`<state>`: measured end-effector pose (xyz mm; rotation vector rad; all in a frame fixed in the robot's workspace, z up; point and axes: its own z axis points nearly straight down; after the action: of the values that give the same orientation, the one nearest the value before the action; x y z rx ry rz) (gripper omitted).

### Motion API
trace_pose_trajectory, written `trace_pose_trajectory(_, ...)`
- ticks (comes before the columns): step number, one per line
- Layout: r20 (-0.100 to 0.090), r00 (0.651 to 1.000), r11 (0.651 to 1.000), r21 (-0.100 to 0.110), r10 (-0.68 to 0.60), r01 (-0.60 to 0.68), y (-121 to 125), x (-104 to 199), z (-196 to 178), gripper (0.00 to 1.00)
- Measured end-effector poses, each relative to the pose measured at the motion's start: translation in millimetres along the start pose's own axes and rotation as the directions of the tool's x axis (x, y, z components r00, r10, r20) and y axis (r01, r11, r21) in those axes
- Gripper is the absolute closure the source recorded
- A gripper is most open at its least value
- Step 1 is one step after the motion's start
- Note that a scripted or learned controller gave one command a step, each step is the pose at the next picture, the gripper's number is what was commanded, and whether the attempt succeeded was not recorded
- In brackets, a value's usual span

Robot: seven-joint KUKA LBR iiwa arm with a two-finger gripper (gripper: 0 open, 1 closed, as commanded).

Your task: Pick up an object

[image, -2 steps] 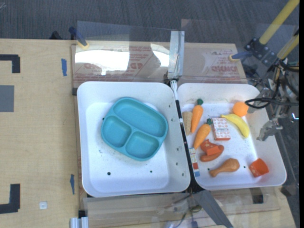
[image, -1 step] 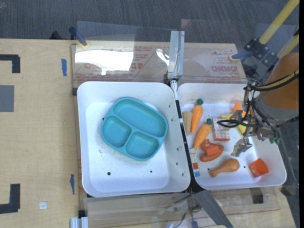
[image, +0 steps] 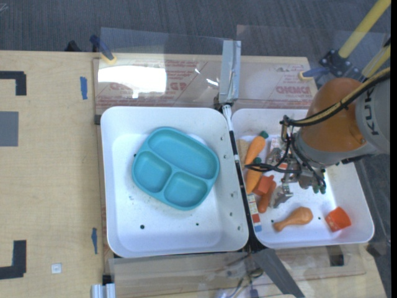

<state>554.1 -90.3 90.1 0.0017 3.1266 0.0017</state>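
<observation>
My gripper hangs low in the right bin, under the grey wrist and its orange band. It sits just right of a small red piece and an orange chunk. An orange carrot lies above them by the bin's left wall. A tan drumstick lies just below the gripper, apart from it. A red-orange block rests at the bin's lower right. The arm hides the bin's middle and upper right.
The left bin holds a blue divided plate. A metal divider separates the bins. A small green item and a little label card lie by the right bin's left wall. Yellow hoses cross the upper right.
</observation>
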Motion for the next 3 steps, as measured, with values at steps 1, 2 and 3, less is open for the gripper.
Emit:
trace_pose_trajectory(1, -0.002, 0.996, 0.996, 0.002, -0.091, 0.091, -6, -70, 2, 0.0)
trace_pose_trajectory(2, -0.003, 0.989, 0.989, 0.002, 0.149, -0.149, -7, -35, 1, 0.0)
trace_pose_trajectory(3, -0.001, 0.937, 0.937, 0.002, 0.35, -0.35, -7, -44, 1, 0.0)
